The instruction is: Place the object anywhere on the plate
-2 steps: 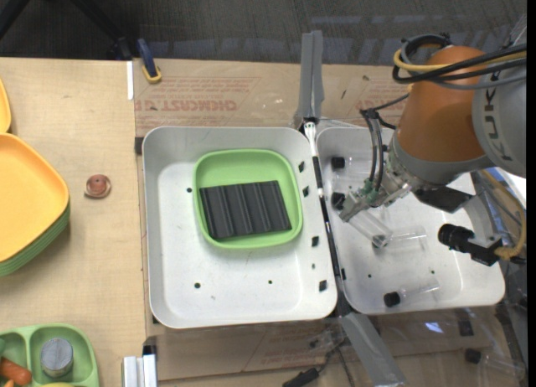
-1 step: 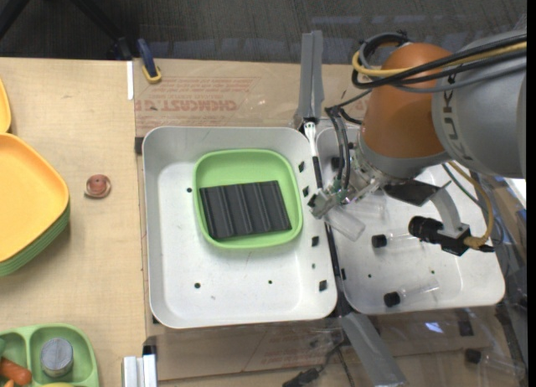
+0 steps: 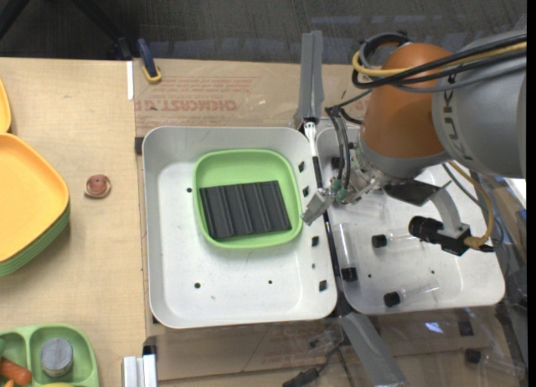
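Wooden bench, two white bins. Dark ribbed object (image 3: 244, 210) lies on green plate (image 3: 289, 178), left bin (image 3: 167, 276). Gripper (image 3: 322, 203) at plate's 3 o'clock rim, grip state unreadable; risk: snagging rim, shifting plate.

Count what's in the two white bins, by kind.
Green plates: 1
Dark ridged slabs, lying on the plate: 1
Small black-capped clear tubes, in the right bin: 3
Total: 5
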Robot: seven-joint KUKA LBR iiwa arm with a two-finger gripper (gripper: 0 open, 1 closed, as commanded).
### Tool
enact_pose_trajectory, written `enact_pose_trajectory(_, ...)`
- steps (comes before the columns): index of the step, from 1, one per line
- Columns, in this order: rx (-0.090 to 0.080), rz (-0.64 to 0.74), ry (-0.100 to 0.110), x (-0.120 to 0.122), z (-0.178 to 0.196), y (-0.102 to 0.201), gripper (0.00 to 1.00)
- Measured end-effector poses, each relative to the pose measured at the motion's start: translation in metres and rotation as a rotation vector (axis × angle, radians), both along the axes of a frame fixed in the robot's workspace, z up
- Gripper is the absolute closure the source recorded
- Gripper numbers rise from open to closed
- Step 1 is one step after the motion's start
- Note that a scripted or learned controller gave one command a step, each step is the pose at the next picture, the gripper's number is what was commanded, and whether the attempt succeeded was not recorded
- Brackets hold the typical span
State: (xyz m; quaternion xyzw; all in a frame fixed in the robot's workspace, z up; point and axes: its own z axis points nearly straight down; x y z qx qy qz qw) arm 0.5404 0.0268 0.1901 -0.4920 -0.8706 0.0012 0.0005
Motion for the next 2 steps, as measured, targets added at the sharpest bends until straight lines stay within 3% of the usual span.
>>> enact_pose_trajectory(1,-0.001,-0.053,0.000,0.043,0.000,-0.043,0.00)
enact_pose_trajectory(2,0.000,0.022,-0.002,0.045,0.001,0.041,0.00)
